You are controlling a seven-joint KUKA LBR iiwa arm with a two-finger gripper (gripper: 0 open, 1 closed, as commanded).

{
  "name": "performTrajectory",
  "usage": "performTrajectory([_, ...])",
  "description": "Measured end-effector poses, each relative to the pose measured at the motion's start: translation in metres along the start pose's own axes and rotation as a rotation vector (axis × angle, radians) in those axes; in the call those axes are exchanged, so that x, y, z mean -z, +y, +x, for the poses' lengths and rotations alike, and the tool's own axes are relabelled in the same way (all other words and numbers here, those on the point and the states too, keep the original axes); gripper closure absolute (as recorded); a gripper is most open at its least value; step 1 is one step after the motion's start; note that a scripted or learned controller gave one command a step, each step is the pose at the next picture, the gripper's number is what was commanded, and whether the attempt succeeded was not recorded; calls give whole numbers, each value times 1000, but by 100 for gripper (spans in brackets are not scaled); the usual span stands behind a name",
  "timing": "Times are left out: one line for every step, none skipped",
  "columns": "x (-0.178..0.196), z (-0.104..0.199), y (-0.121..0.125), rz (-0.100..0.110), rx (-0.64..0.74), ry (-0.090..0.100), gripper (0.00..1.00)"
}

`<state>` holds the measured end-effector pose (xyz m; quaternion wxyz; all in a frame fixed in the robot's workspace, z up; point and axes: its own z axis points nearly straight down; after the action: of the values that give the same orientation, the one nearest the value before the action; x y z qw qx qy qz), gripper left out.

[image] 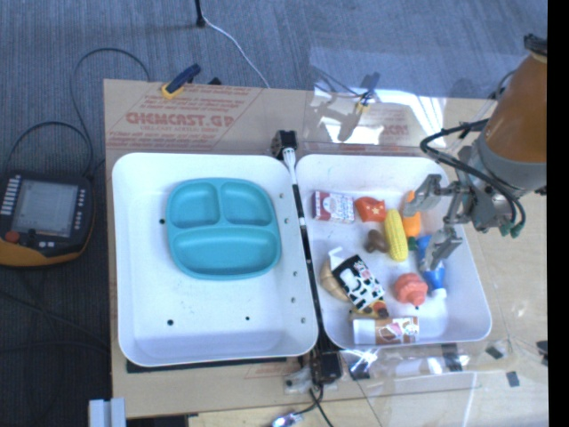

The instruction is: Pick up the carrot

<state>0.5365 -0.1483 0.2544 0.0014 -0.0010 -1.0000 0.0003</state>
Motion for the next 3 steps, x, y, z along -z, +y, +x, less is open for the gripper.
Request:
performTrajectory([-141,-30,-32,-3,-47,11,0])
performTrajectory([-165,-26,-27,-1,-252,-10,0])
performTrajectory([-165,-106,-75,3,-217,-19,0])
